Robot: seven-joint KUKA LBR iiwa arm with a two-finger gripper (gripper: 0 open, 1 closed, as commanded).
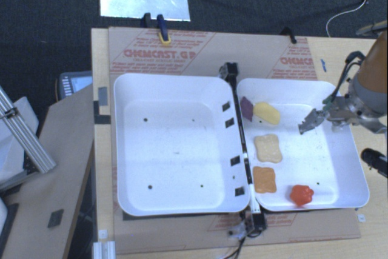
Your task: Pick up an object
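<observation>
The arm's metal pincer (307, 122) hangs over the right shallow white bin (345, 148), well apart from every item in it; whether it is released or clenched I cannot tell, as the tip is small and blurred. In that bin lie a yellow rounded lump (267, 113) beside a small purple piece (247, 108), a pale beige flat block (268, 148), an orange flat square (264, 179) and a red lumpy object (301, 194). The left white bin (121, 130) sits alongside on the wooden worktop (200, 48).

White bins (176, 85); yellow (267, 112), purple (247, 108), beige (268, 148), orange (264, 179) and red (301, 194) items; grey, orange-banded arm (371, 79).
</observation>
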